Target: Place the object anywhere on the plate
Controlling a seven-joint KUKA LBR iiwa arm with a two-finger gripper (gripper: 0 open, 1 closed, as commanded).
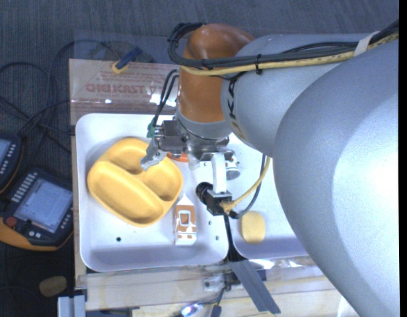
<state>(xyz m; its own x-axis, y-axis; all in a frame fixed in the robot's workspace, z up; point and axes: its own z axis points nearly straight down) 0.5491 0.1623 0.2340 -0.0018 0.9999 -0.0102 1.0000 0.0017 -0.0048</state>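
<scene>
Gripper (165,152) over plate (134,180) rim, finger state can't tell; box (184,224) beside plate, bin (98,249) floor open front-left.

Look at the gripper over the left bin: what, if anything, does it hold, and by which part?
It cannot be told. The gripper sits over the yellow plate's upper rim, and its tips are hidden by the wrist.
</scene>
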